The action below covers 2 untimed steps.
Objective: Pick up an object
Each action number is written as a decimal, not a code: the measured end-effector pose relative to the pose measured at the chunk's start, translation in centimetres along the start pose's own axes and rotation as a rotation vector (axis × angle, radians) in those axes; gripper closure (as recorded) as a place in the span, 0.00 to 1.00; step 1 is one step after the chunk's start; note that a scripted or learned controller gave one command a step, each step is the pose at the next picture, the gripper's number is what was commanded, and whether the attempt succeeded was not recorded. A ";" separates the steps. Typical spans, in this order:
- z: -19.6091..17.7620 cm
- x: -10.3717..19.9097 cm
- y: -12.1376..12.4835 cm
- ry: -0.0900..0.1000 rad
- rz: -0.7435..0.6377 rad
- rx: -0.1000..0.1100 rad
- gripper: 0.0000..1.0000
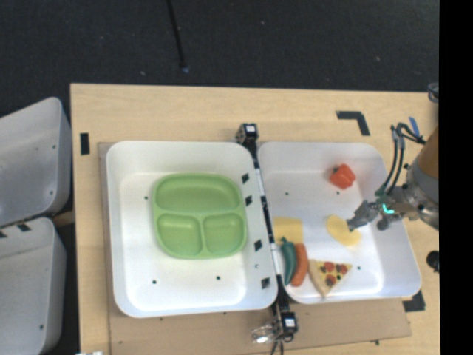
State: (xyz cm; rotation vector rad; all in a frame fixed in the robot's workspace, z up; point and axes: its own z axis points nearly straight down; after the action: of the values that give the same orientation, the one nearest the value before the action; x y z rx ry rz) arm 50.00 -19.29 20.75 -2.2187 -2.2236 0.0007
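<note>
White plastic makes up the two shallow bins that sit side by side on the pale wooden desk (170, 113). One green plate (199, 214), smooth, with rounded corners and three compartments, lies in the left bin (122, 272). The right bin (395, 272) holds five toy foods: one small red piece (341, 176) near the far side, one flat yellow square (288, 230) against the left wall, one rounded pale yellow slice (342, 232) near the middle, one orange and dark green carrot-like piece (295, 262) lying lengthwise just below the square, and one triangular pizza slice (327, 274) with red dots at the near edge.

One arm reaches in from the right, and its hand (363, 217) hangs low over the right bin with a small green light glowing on it. The dark fingers point left and down, and their tips sit at the right edge of the rounded yellow slice, close to touching it or just above it. Nothing shows between them; how far apart they stand cannot be told at this blur. The red piece lies up and to the left of the hand, apart from it, and the pizza slice lies nearer the camera, also apart.
</note>
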 end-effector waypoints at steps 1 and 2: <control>-0.1 0.0 0.0 0.000 0.000 -0.002 0.00; 4.3 0.2 0.3 0.000 0.002 0.003 0.00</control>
State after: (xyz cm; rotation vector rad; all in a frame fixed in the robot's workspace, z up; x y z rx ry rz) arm 50.34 -19.07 16.48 -2.2193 -2.2203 0.0044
